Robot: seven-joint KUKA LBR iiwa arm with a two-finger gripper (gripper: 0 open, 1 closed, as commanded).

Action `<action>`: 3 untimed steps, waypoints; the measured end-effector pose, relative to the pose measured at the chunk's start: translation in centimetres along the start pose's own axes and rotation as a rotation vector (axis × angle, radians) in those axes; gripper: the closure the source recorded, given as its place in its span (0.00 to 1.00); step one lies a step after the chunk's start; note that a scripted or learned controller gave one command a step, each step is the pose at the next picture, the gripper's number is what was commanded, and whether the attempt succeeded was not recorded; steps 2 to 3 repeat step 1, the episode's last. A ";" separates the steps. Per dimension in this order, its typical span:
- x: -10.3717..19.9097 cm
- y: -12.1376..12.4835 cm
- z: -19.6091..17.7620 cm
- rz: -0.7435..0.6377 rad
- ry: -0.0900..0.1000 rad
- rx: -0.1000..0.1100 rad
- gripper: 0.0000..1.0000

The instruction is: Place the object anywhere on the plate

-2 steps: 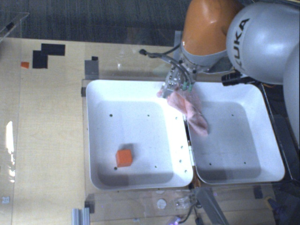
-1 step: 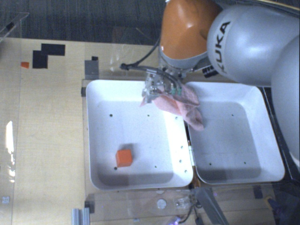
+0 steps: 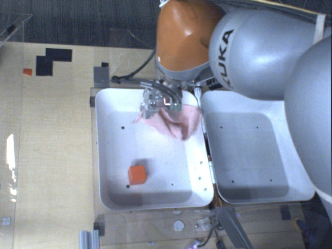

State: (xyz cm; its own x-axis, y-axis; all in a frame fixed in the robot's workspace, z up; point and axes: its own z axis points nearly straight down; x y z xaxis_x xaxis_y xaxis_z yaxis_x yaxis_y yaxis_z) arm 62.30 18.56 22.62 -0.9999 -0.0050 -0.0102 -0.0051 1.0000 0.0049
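A small orange cube point(image 3: 137, 175) lies on the floor of the left bin point(image 3: 111, 139), towards its front left. A pink, crumpled-looking plate point(image 3: 179, 121) sits at the bin's back right corner, partly hidden by the arm. My gripper point(image 3: 154, 105) hangs over the pink piece's left edge, well behind the cube and apart from it. Nothing orange shows at the gripper.
The right bin point(image 3: 249, 154) stands beside the left one, its back part covered by the grey arm point(image 3: 259, 51). An orange band point(image 3: 181, 32) sits above the wrist. Black cables point(image 3: 129, 77) run along the left bin's back rim.
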 end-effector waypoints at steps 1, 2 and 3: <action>0.0 0.0 0.0 0.001 0.000 0.000 0.00; 0.0 0.0 0.0 0.001 0.000 0.000 0.00; 0.0 0.0 0.0 0.001 0.000 0.000 0.00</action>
